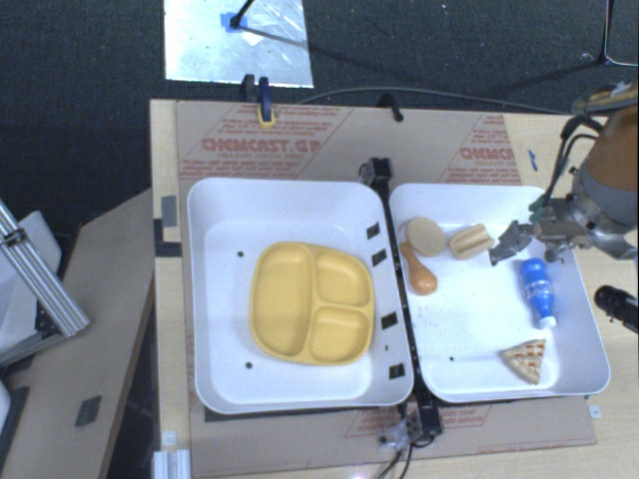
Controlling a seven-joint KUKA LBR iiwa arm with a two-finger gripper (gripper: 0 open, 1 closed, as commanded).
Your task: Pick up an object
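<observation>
1. Dark carpet surrounds the bench (329,133), and a cardboard sheet lies under the two white bins, which sit side by side with a black hinge strip between them.
2. I see the left bin (225,218) carrying just a yellow divided plate (312,302), lying flat near its middle, out of my way.
3. I find my candidates in the right bin (469,367): a round tan piece (426,235) touching an orange drumstick-shaped toy (419,270), a small bun (469,240) just beside them, a blue bottle (536,290) lying on its side, and a pizza wedge (525,358) near the front edge.
4. I have the gripper (519,238) reaching in from the right, hovering between the bun and the bottle's blue end; it seems placed to drop on one of those two.
5. I read its fingers as spread apart with nothing between them, though the view is small and dark there.
6. I judge no object lifted yet; all rest on the bin floor.
</observation>
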